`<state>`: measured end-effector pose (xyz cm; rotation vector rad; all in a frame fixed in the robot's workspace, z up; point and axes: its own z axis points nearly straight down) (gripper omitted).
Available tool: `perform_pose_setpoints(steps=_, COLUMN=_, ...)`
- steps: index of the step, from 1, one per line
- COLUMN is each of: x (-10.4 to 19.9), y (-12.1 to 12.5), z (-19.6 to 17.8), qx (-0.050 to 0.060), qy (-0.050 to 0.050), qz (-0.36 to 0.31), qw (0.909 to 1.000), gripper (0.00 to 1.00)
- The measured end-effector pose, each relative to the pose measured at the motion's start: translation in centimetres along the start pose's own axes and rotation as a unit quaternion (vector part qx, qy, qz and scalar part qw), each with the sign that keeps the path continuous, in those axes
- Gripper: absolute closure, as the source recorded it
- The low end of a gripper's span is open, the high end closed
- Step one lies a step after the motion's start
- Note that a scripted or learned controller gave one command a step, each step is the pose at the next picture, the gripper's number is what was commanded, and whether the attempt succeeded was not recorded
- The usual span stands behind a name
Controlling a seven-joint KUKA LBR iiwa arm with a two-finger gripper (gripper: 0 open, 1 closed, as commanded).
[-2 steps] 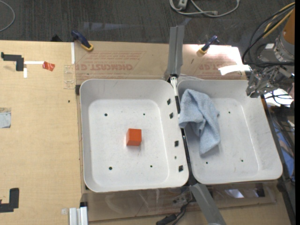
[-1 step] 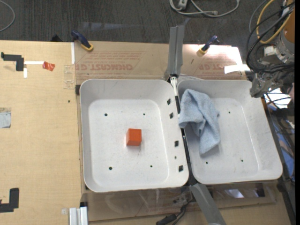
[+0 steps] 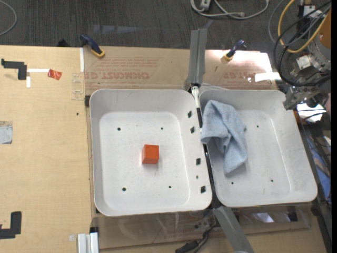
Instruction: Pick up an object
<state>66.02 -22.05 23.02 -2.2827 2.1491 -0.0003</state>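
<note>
Orange block [image 3: 150,154], you are seeing, is sitting near the left bin's [image 3: 105,101] centre, looking rigid and light, asking for opposite flat faces, while the tool [image 3: 299,96] is hovering at three o'clock, its state unreadable.

Tool [image 3: 301,95] at right edge, raised

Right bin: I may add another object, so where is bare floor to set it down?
Bare floor lies right of the blue cloth, out to the right bin wall, and along its front. Its left side is crowded where the cloth drapes against the divider.
</note>
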Motion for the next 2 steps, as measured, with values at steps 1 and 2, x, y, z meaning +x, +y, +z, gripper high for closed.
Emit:
perform_pose_setpoints(steps=1, x=-0.5, y=1.0, z=1.3, qx=-0.001, qy=0.0, qz=-0.133, qw=0.9911, gripper=1.0)
perform_pose_setpoints(steps=2, x=-1.9, y=-0.1, z=0.7, qx=-0.001, qy=0.0, qz=-0.254, qw=0.9672, gripper=1.0)
